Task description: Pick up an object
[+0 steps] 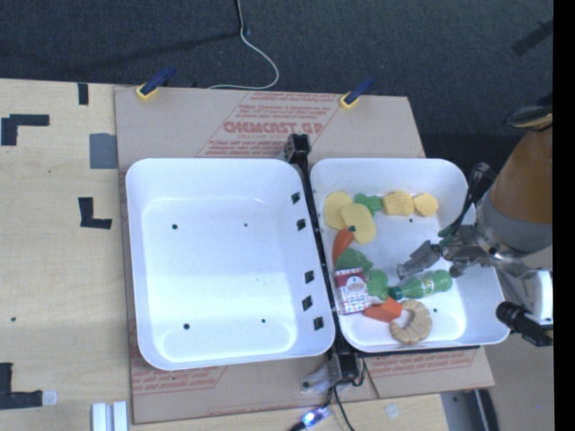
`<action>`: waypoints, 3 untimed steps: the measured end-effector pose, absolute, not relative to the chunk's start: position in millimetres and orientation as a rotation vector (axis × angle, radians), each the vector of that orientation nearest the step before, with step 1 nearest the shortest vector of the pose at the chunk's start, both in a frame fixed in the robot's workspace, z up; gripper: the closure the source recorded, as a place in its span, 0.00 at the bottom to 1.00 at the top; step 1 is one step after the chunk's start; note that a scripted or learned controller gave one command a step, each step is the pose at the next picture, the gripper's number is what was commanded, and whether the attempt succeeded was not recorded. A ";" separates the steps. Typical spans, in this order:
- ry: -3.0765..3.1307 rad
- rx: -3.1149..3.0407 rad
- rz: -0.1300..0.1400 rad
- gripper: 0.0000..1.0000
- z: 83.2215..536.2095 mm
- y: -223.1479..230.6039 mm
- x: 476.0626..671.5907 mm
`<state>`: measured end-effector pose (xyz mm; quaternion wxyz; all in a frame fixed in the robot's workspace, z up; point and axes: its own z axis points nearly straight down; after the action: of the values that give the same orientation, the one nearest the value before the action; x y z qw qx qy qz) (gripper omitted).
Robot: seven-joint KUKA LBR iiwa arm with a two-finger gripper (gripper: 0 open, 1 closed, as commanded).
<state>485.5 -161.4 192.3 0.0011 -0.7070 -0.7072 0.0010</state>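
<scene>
Lower centre of the frame: cables and a dark fitting sit at the near junction of the two bins. The right bin [449,330] holds all the loose items. Nearest its front wall lies a tan ring-shaped pastry toy [411,321], touching an orange-red piece [384,311] to its left. Just beyond these, a red-and-white carton [352,292] lies against the left wall, and a green bottle [423,285] lies on its side near the bin's middle. The gripper [422,260] hangs just above and beside that bottle, its dark fingers reaching left from the wrist at the right of the frame; whether they are spread or pressed together cannot be told, and nothing is seen between them. Farther up, a carrot-like orange piece [343,241] and green pieces lie beside several yellow items [350,215], with two more yellow pieces [409,205] near the far wall. The left bin [144,241] occupies the centre-left. Both rest on a cardboard sheet [269,124] held by two blue-and-yellow clamps [154,83] at the upper edge.
</scene>
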 end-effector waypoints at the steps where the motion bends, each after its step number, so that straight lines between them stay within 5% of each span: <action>1: -2.230 -2.227 -0.011 0.00 101.1 -131.4 487.8; 2: -2.232 -2.223 -0.003 0.00 88.8 -108.5 561.1; 3: -2.224 -2.215 0.004 0.00 89.2 -108.8 605.7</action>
<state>605.7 -108.8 89.2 0.0013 -0.7056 -0.7086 0.0011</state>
